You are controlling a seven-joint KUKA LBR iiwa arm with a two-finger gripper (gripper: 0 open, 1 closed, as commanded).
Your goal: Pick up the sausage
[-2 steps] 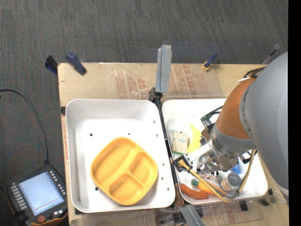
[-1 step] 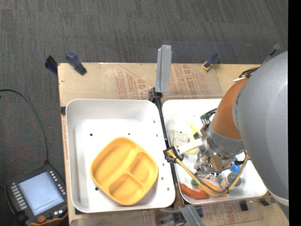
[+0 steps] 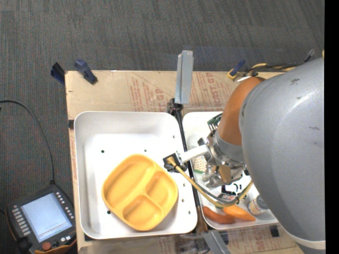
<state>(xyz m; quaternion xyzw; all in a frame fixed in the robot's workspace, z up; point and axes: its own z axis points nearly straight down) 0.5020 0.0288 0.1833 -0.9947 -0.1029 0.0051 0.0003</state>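
Looms large at the right: grey arm housing [image 3: 288, 152], closest to the lens, with the orange band [image 3: 238, 112] just beneath it, hiding much of the right bin [image 3: 193, 121]. Hangs low over that bin's middle: pincer [image 3: 216, 176], its tips lost among cables and fittings, so cannot tell whether wide, narrow or clasping anything. Lies along the right bin's near edge: sausage [image 3: 218, 216], reddish brown, flat on the bin floor, touching or just beside an orange carrot [image 3: 239, 212] on its right. Sits near the pincer but apart from it, toward the front rim; nothing seen gripping it. Judged from this: pick not yet made, sausage untouched on the floor; left to do are lining up over it, closing on it cleanly without catching the carrot, and lifting. Rests in the left bin [image 3: 87, 142]: yellow divided plate [image 3: 140, 191], bare, well apart from the work. Stands at the desk's lower left corner: control pendant [image 3: 39, 218].
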